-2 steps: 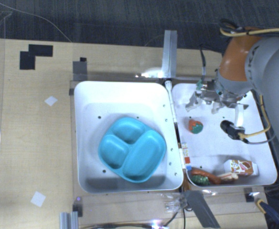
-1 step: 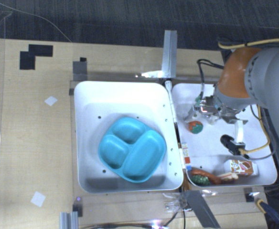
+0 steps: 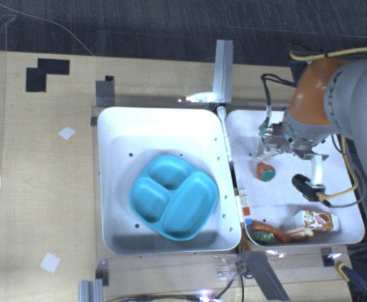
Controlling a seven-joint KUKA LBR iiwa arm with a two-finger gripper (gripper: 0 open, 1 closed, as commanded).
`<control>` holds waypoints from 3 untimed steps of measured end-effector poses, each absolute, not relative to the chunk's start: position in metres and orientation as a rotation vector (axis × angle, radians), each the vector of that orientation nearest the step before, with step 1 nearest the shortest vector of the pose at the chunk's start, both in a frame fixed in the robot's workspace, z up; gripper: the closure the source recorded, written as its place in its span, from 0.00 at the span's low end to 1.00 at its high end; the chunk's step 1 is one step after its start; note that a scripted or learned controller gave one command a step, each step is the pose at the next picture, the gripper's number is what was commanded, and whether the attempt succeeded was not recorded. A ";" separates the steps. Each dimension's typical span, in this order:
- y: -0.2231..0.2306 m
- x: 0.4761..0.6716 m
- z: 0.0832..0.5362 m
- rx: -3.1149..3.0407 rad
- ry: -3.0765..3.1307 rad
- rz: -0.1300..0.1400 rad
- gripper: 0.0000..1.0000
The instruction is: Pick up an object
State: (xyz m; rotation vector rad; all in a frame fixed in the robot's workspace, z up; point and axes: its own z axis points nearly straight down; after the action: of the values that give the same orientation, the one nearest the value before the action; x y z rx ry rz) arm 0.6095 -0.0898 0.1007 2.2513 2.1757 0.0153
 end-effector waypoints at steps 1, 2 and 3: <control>-0.090 0.609 0.101 2.251 2.176 0.015 0.00; -0.092 0.587 0.089 2.361 2.062 0.014 0.00; -0.092 0.589 0.101 2.356 2.062 0.018 1.00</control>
State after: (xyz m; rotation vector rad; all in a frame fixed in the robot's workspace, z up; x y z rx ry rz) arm 0.5889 -0.0921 0.1007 2.3559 2.0619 0.0178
